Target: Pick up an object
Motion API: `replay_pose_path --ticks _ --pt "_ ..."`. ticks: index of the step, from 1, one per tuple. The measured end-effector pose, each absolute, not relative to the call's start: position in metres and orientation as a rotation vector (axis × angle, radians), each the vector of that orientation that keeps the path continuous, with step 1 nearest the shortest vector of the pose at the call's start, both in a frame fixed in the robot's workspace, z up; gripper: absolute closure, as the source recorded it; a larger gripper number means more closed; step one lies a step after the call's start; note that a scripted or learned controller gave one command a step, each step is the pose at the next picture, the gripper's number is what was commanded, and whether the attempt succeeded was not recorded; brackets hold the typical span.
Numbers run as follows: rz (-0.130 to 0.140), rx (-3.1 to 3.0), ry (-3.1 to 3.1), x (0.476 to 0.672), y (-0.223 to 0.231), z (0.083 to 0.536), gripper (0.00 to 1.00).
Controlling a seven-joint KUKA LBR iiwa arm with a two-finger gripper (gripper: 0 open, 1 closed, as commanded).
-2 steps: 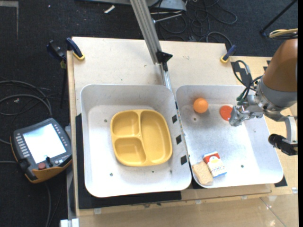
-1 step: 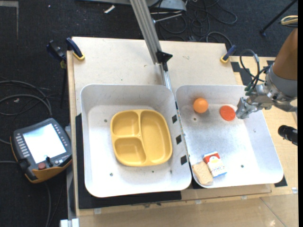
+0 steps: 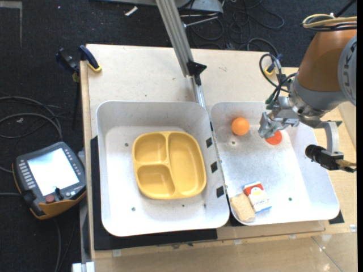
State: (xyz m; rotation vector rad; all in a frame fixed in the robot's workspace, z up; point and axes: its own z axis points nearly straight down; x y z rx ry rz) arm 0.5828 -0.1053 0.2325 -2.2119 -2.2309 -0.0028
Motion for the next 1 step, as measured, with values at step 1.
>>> replay_pose_path --ticks 1 --pt "-0.005 -2.212 -2.231 0.597 -0.053 0.2429 1.0"
